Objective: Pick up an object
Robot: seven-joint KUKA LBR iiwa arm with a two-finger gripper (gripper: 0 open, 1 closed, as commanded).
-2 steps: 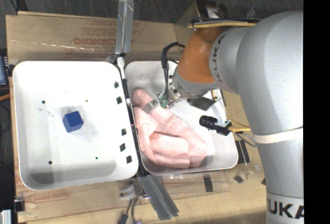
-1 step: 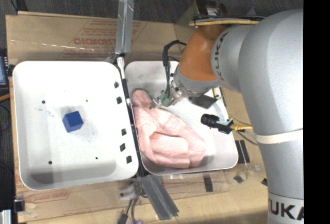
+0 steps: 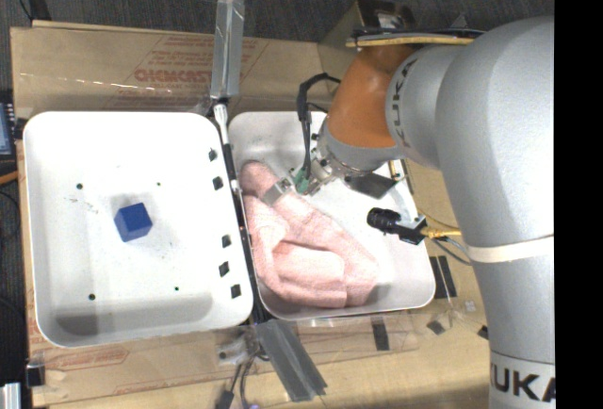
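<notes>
One arm, down at the cloth

Two bins: a blue block left, a pink cloth right. Gripper sits at the cloth's upper edge, mid-grasp attempt; whether it has closed I cannot tell. Next comes a lift.

One fixed camera looks down at a slant, fairly near; the left bin lies left of the gripper, probably level with it
</notes>
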